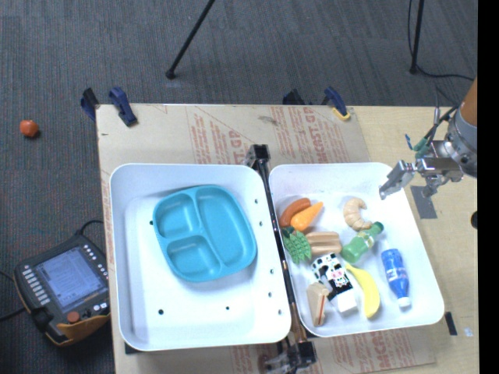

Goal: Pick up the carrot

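Nearest to us, along the lower edge of the right-hand bin (427, 255), we find a sandwich wedge (316, 302), a black-and-white cow carton (334, 275), a banana (366, 288) and a blue bottle (394, 273). A step further back lie a bread roll (323, 242), a green bottle (362, 244) and a leafy green piece (296, 246). Beside them, the left-hand bin (125, 287) carries a blue divided plate (204, 231).

Behind the leafy piece, in the far left part of the right-hand bin, we see the carrot (306, 216). It is orange, resting against a reddish sausage-like piece (294, 209) on its left, and its long axis runs diagonally, one end toward the bin's far side and right, the other toward the divider and nearer us. A pale croissant (357, 213) sits just to its right.

Further back and well to the right, the gripper (399, 178) hangs over the bin's far right rim, empty, its two fingers looking spread apart, as far as we can make out. We judge the move ahead turns on this: the carrot lies well apart from the gripper, to the left in the camera view and somewhat nearer us, with the croissant between them. The fingers would want to straddle the carrot across its diagonal, clear of the sausage
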Tool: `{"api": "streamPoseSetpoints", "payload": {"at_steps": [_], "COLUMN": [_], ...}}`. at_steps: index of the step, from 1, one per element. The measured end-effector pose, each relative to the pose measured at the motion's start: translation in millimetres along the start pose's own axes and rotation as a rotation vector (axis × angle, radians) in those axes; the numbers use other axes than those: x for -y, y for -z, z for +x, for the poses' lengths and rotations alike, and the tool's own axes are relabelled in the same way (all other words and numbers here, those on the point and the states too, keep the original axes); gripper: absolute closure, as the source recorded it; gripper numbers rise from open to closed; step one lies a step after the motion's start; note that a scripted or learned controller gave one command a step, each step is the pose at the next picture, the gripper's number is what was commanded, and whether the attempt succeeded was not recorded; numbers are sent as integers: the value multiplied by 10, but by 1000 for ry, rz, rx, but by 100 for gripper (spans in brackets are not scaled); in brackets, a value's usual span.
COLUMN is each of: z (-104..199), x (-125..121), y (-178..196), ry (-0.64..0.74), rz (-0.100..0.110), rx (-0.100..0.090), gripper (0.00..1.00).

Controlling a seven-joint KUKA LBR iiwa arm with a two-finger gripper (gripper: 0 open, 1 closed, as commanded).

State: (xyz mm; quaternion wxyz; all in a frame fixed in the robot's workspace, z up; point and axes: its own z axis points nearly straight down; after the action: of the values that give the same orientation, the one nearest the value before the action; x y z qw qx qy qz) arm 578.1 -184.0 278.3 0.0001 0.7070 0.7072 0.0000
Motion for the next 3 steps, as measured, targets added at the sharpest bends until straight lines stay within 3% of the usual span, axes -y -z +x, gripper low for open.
{"api": "streamPoseSetpoints", "payload": {"at_steps": [1,2,3], "z": [320,1034,1015], "x": [-241,-709,-346], "y": [-941,-1835,-1909], "ry": [-37,-181,-380], "rz": [4,-15,4], "rx": [-2,-3,-2], "gripper": [0,0,0]}}
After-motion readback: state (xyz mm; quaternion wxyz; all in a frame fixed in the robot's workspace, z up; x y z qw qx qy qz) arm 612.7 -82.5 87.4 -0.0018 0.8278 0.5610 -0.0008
